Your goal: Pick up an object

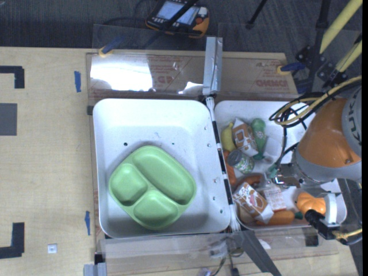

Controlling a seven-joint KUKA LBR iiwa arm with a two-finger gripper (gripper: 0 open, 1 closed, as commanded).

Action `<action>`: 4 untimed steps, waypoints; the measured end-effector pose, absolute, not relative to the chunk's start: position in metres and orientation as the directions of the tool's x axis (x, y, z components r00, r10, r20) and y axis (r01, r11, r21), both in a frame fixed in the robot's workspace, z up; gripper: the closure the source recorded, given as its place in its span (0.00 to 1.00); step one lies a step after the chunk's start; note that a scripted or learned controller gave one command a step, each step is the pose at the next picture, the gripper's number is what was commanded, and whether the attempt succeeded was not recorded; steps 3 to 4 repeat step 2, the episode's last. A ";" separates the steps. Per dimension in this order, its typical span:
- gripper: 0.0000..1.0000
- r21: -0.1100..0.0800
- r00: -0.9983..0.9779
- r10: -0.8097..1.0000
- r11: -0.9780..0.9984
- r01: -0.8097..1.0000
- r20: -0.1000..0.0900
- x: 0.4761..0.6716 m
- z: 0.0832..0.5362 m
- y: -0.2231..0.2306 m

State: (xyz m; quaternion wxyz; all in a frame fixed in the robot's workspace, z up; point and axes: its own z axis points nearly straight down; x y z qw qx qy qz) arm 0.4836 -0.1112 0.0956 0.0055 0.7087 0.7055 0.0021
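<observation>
Here the candidate objects sit heaped in the right bin (253,109), at centre right of the frame: a yellow banana-shaped toy (228,135) and a green piece (259,130) at the top of the pile, an orange-and-white carton (245,140) between them, a small round can (244,164) just below, a second printed carton (253,201) lower down, and an orange carrot-like piece (280,217) along the bin's lower wall. The gripper (280,177) is low over the right side of this pile, beside the cartons; its state I cannot tell, since the wrist and orange band of the arm (328,145) cover it from above, and no object is visibly held. An orange rounded item (307,202) lies at the lower right, near the arm. The left bin (115,119), in the middle of the frame, holds a green divided plate (152,186), lying flat in its lower half. A handheld control pendant (175,16) rests at the top centre, beyond the bench.
</observation>
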 end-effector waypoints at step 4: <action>1.00 -0.003 0.242 0.970 -0.242 0.970 -0.002 0.579 0.183 -0.066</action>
